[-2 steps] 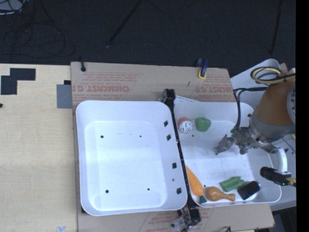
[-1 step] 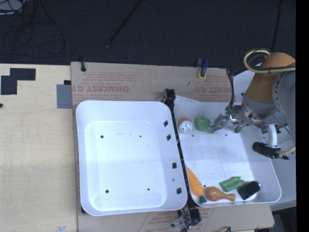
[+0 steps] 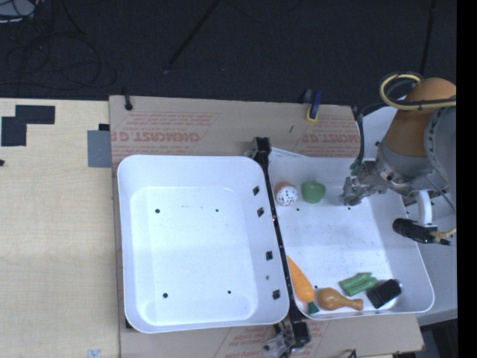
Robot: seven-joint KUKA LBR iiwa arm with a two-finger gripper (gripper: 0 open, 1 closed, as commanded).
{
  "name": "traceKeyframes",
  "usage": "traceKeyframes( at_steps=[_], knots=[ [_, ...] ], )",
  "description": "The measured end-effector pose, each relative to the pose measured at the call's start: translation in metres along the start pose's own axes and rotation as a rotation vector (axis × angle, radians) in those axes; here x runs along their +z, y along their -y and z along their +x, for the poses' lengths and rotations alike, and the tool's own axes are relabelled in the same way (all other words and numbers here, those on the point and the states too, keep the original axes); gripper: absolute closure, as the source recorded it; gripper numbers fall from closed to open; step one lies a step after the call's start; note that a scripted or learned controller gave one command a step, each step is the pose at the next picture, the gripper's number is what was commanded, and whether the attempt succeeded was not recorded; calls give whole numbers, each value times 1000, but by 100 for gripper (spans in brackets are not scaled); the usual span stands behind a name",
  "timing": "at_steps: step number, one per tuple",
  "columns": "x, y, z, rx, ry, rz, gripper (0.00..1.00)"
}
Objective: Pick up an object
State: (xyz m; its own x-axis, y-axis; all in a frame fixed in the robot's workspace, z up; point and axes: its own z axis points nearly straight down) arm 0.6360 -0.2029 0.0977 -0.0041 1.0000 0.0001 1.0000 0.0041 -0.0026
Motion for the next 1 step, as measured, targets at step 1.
traceKeyframes(
  at_steps=[1],
  knots=[
    [-45,4,82,-3,-3,-4,100]
  ],
)
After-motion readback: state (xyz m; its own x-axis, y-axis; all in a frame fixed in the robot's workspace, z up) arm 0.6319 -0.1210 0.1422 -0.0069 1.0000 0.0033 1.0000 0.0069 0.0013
